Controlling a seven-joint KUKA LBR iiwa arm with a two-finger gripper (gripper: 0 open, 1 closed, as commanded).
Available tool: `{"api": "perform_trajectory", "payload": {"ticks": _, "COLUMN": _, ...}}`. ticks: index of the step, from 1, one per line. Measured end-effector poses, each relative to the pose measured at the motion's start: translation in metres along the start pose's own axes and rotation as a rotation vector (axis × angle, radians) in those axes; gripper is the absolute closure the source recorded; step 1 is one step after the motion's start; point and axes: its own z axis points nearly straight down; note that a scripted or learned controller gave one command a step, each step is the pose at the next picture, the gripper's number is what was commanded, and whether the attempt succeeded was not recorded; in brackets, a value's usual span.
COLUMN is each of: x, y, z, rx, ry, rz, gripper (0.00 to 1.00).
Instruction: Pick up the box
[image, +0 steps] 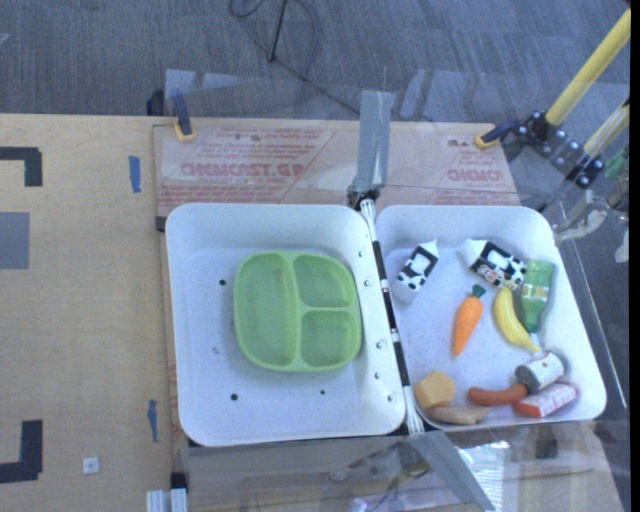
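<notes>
How my jaws stand I cannot tell, nor my arm's pose. On the tabletop (80, 300), the right bin (580, 330) holds two black-and-white boxes. The first box (415, 268) leans by the bin's left wall. The second box (497, 265) lies near the far wall, just beside a green carton (537, 285). A carrot (465, 322) and a banana (513, 320) lie between them. The left bin (200, 400) holds a green plate (297, 311).

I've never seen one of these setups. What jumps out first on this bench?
The bright green plastic divided plate lies alone in the left white bin. The right white bin is crowded with small toy foods: an orange carrot, a yellow banana and two black-and-white cow-patterned cartons.
</notes>
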Motion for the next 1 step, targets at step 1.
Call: {"api": "perform_trajectory", "payload": {"ticks": 1, "x": -0.0308, "y": -0.0526, "z": 0.0993, "rx": 0.000, "ry": 0.000, "rz": 0.138, "gripper": 0.00}}
